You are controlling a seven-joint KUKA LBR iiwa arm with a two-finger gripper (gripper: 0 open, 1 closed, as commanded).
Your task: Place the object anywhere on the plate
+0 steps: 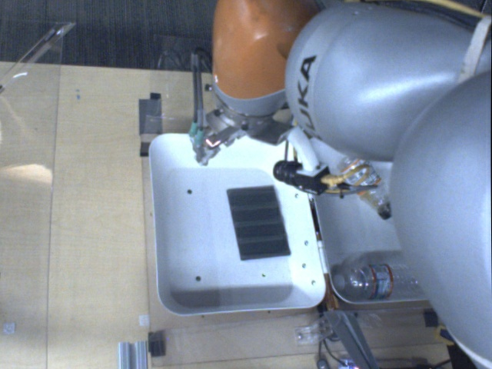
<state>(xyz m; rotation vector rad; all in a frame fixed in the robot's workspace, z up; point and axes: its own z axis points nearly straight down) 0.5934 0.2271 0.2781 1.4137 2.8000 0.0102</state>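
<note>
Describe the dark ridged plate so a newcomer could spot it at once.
Start at the left white bin. The plate lies flat near its middle, below the gripper. It is the bin's one dark, ribbed rectangle, unlike the clear bottle in the right bin.

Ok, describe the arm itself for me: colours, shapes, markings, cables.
The KUKA arm has bulky, rounded, glossy silver-grey shells with black KUKA lettering on one. A smooth orange dome-shaped band sits above the wrist. A yellowish cable runs over the top. The small metallic gripper carries a red-and-green light.

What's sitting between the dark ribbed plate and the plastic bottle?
In the camera view, the white bin's right rim lies between the dark ribbed plate and the plastic bottle, which rests in the neighbouring bin.
</note>
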